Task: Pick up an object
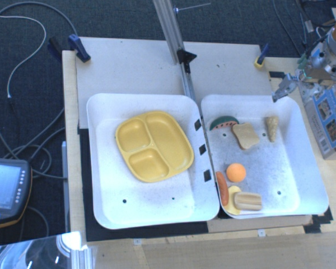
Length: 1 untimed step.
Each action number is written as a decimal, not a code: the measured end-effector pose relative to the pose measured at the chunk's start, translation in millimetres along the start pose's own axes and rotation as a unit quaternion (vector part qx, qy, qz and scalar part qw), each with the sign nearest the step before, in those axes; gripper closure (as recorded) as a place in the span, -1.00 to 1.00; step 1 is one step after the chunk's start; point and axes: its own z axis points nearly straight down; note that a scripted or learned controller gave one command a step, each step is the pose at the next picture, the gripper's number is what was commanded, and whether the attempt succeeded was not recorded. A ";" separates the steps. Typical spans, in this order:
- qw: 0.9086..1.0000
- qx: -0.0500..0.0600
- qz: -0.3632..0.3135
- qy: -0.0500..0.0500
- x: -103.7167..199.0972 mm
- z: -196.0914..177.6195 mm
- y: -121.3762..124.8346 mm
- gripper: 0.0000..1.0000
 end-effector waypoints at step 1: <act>1.000 0.000 0.000 0.000 -0.1 0.0 0.0 -1.00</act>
